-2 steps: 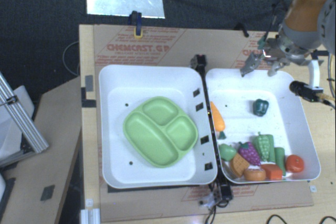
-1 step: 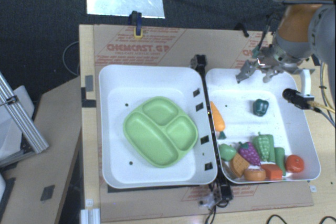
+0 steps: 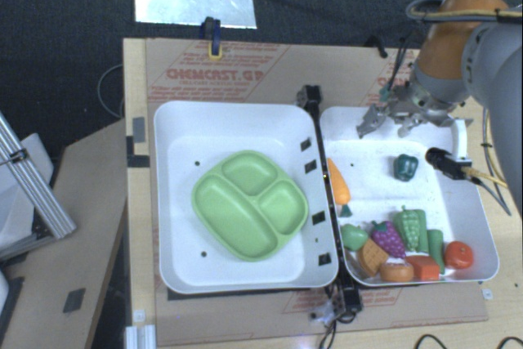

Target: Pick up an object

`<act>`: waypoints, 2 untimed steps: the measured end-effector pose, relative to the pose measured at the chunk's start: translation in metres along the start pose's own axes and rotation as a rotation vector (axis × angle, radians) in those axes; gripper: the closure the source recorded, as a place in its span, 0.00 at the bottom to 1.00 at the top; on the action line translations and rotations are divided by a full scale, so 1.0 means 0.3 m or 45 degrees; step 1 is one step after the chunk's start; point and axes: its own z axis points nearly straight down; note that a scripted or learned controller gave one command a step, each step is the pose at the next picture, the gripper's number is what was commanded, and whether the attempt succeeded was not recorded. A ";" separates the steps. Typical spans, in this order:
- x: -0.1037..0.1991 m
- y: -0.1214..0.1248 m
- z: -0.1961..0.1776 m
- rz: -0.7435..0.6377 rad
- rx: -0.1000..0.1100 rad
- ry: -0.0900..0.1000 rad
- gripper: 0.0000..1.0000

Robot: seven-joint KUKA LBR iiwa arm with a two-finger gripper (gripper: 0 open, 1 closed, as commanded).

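Gripper [image 3: 384, 120] fingers spread apart, holding nothing, above right bin's [image 3: 474, 200] far edge, well apart from dark green toy pepper [image 3: 405, 167].

— What sort of place was it?
— A robotics lab. A grey and orange arm [image 3: 466, 37] reached in at the upper right over two white bins [image 3: 245, 120] on a cardboard-covered bench [image 3: 221, 65].
— Anything else?
— Aluminium framing [image 3: 29, 176] at the left edge, cables [image 3: 490, 176] at the right, and plastic toy food [image 3: 404, 245].
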 end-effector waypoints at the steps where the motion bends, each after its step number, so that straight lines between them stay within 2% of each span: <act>1: 0.003 -0.001 0.174 0.000 0.001 0.000 0.00; 2: 0.002 0.008 0.123 -0.002 -0.010 -0.001 1.00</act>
